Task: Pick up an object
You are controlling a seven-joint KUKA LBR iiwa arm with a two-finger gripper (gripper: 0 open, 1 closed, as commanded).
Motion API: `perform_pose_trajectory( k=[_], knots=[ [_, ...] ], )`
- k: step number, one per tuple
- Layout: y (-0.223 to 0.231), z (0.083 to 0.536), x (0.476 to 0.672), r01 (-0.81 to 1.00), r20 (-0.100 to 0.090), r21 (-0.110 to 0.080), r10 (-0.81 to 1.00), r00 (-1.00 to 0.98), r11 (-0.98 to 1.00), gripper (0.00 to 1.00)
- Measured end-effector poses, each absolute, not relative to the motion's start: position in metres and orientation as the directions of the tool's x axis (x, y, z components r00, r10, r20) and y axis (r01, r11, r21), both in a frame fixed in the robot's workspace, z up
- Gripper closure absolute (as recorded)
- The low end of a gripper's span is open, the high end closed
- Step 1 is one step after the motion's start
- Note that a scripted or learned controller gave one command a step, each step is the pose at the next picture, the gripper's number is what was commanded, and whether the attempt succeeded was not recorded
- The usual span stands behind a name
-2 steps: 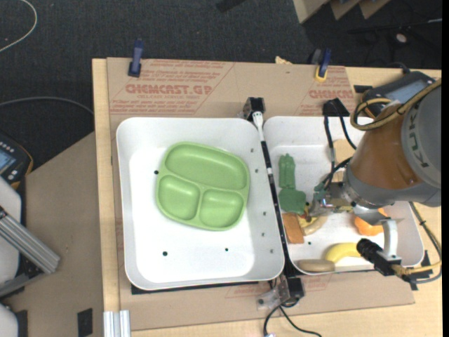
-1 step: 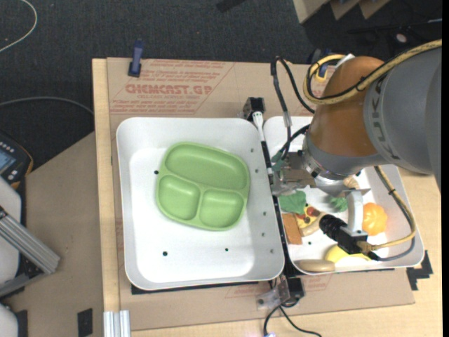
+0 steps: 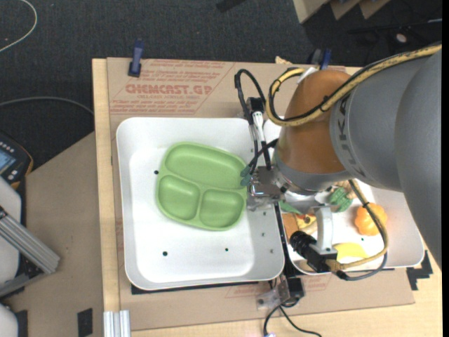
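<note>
Left bin [image 3: 140,258]: shallow, white, with rounded corners, set on a brown board printed with red lettering. It holds one green divided plate [image 3: 200,184] with three compartments, one long section along the far side and two smaller ones along the near side. The plate lies flat in the far right part of the bin, its right edge close to the bin's right wall. A few small dark dots mark the bare white floor around it.

Divider zone: the gripper [image 3: 254,188] is down at the plate's right edge, just over the wall between the two bins. Metal parts and a bit of teal show there, touching or nearly touching the plate rim. Whether the gripper is released or clenched cannot be told, since the wrist covers it.

Arm [image 3: 365,125]: grey, with its orange band directly above the gripper, black and yellow cables looped around it. It covers most of the right bin.

Right bin [image 3: 407,258]: white, largely hidden. Visible contents are an orange object [image 3: 366,218] near the right side, a small green object [image 3: 340,199] just left of it, a yellow object [image 3: 349,252] at the near edge, and brownish pieces below the wrist that are too obscured to identify.
</note>
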State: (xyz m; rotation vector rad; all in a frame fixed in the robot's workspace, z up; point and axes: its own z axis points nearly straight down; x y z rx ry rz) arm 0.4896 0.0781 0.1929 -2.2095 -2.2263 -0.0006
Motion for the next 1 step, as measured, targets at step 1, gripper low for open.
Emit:
perform_pose_trajectory(
  k=[1],
  knots=[
    [0.1630,0.2504,0.4788,1.000,0.005,0.006,1.000,-0.011,0.011,1.00]
  ],
)
